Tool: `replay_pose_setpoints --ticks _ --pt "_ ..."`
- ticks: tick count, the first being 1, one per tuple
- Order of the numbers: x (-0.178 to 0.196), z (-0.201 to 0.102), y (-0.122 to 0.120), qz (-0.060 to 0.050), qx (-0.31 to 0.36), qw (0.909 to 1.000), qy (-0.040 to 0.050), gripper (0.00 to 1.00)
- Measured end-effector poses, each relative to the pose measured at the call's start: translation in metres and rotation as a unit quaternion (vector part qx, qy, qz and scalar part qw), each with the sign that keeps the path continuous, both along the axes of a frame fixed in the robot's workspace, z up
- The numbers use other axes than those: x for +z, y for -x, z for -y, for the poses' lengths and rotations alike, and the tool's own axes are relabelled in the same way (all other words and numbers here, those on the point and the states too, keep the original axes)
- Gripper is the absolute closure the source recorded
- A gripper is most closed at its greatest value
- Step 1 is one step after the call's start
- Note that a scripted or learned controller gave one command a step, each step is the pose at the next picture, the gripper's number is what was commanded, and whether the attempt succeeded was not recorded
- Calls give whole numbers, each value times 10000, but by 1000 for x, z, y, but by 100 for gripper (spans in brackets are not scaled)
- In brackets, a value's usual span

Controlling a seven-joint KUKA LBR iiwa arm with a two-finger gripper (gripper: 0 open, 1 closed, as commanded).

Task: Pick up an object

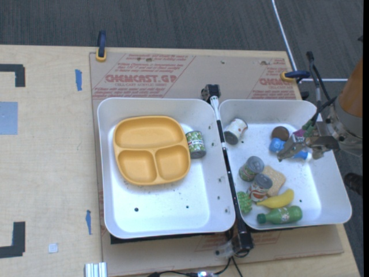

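Observation:
My gripper (297, 148) reaches in from the right and hangs low over the upper right part of the right bin (328, 183). A small blue object (277, 145) lies right at its tip, and a pink and purple piece (298, 136) shows just above the tip. A brown round object (280, 133) sits just beyond them. I cannot make out whether anything is held. Lower in the same bin lie two grey cans (252, 166), a cracker (278, 179), a yellow banana (277, 199) and a green bottle (281, 215).
A tin can (233, 130) lies on its side at the right bin's upper left, and a green item (244, 202) rests by its left wall. The left bin (167, 212) holds a yellow divided plate (151, 149) and a green-labelled can (195, 143).

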State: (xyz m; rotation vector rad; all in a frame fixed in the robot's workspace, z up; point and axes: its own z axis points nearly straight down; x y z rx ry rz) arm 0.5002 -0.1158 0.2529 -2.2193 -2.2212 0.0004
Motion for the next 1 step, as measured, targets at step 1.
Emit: replay_pose_setpoints --ticks 1 --pt "-127 -23 4 0 -6 10000 -1 0"
